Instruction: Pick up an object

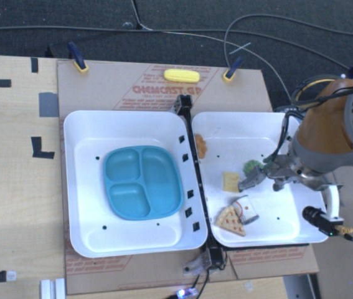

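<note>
1. From my remote seat, the left bin (76, 167) held only a blue divided plate (143, 182), lying well to the left of the divider (192, 167) between the bins.
2. Just right of the divider, in the right bin (238, 126), lay an orange-brown morsel (200, 146); farther right sat a yellow cube (230, 181), with a cracker wedge (231, 220) and a small white-and-red piece (248, 209) nearer the camera.
3. The gripper (251, 180) hung low between the cube and a green piece (252, 166); I could not tell whether its fingers were spread or pressed together, and I saw nothing between them.
4. I judged the risk to be a miss: crowded targets could be nudged aside, or the fingers could close on air.
</note>
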Action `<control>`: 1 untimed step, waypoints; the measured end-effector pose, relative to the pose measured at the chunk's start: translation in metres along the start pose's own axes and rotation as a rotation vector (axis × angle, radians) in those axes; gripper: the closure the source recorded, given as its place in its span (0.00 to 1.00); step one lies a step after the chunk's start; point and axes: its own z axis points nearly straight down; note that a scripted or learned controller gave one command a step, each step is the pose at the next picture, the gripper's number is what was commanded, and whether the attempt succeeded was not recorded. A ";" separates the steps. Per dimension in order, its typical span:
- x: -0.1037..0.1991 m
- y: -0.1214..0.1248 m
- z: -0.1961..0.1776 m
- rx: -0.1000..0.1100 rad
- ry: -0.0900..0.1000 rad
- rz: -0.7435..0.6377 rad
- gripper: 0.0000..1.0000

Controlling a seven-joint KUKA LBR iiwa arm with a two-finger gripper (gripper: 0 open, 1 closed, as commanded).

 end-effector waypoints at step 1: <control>-0.008 -0.007 0.053 0.000 0.000 0.000 0.00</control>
